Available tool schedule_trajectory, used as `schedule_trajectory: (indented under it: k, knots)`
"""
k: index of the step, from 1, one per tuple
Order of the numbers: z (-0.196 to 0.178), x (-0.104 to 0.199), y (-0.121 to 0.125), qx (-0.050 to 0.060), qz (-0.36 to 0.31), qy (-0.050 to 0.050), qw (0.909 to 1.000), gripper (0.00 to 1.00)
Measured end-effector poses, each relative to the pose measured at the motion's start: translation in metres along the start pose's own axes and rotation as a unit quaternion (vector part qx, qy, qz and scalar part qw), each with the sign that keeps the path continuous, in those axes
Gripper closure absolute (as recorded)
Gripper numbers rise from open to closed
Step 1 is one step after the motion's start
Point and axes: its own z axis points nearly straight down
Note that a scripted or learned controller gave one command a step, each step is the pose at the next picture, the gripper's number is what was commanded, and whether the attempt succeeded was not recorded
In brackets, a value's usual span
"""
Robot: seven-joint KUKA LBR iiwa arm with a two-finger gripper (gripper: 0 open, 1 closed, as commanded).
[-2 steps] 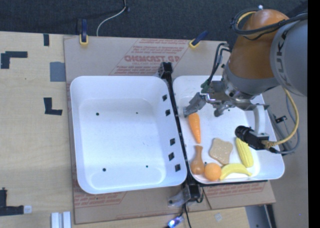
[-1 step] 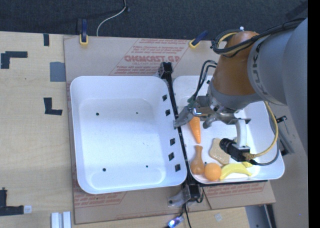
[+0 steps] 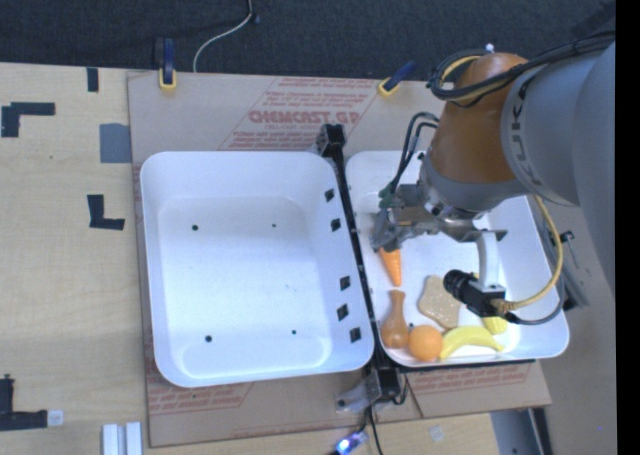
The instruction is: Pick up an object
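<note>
In the right bin [image 3: 535, 243] my gripper [image 3: 390, 233] hangs low near the left wall, close to the divider. Directly below its tip lies a small orange carrot [image 3: 391, 266], its top touching or hidden by the gripper. Toward the front of the bin lie a tan gourd-shaped bottle [image 3: 397, 319], an orange ball [image 3: 425, 343], a yellow banana [image 3: 470, 342] and a tan bread slice [image 3: 438, 301]. The arm's orange wrist band [image 3: 475, 133] covers the back of the bin.
The left bin [image 3: 165, 243] stands beside the right one, with a black divider strip [image 3: 343, 243] between them. A black and yellow cable [image 3: 520, 308] loops over the right bin's right side. Both bins rest on a cardboard sheet [image 3: 290, 113].
</note>
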Motion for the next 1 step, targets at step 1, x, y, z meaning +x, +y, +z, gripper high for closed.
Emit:
schedule_trajectory:
  k: [1]
  knots:
    - [-0.0786, -0.0637, 0.0162, -0.006, 0.003, -0.002, 1.0, 1.0]
